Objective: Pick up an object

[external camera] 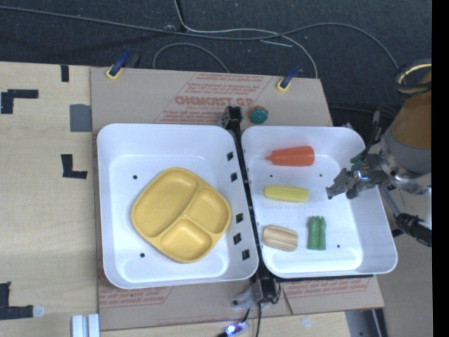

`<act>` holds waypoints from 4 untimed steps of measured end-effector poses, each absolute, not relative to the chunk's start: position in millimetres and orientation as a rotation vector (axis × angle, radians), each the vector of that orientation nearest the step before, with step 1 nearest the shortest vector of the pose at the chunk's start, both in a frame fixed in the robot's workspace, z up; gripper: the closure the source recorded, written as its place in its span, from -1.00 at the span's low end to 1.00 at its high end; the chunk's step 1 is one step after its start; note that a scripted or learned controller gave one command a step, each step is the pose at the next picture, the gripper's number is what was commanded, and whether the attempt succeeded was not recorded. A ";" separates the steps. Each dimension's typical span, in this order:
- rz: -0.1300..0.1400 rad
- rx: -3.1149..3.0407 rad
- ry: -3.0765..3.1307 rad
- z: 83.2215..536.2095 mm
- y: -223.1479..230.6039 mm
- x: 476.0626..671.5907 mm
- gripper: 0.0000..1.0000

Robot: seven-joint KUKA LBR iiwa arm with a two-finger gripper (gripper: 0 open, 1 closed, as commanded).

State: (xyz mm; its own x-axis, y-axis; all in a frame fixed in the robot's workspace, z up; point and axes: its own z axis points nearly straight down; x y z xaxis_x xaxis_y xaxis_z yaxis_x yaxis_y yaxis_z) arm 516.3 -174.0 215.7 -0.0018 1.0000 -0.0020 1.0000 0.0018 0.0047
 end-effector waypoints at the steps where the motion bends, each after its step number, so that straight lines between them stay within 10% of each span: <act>1: 0.001 2.217 2.229 209.1 -128.1 522.2 1.00; 4: 0.000 2.216 2.229 219.0 25.7 549.8 1.00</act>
State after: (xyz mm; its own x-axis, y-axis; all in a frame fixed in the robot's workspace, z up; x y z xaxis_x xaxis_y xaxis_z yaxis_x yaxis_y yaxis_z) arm 549.8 25.7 219.0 -0.0058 1.0000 0.0016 1.0000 0.0058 -0.0013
